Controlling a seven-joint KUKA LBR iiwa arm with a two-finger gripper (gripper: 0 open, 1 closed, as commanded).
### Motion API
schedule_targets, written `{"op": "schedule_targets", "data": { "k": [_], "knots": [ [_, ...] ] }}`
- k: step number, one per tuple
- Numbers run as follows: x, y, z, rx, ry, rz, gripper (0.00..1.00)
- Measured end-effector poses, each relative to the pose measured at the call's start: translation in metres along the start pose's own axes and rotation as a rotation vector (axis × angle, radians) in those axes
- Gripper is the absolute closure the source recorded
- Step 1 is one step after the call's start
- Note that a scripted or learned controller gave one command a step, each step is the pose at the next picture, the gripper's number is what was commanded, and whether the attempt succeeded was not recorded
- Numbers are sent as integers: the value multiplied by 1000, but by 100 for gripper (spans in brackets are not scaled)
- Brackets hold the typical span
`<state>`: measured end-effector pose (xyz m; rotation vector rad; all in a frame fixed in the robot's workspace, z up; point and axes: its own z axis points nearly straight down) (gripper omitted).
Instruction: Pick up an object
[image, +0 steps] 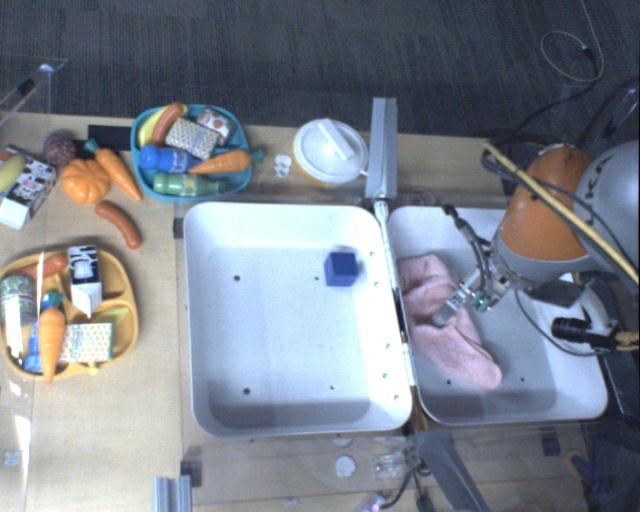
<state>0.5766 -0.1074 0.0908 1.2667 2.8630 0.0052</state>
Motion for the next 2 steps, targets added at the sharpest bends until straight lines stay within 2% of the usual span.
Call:
{"op": "schedule_targets", "data": {
  "k": [1,2],
  "knots": [
    [-1,3,-12,-6,-4,1,100],
    [16,39,-94,6,5,333,100]
  ]
}}
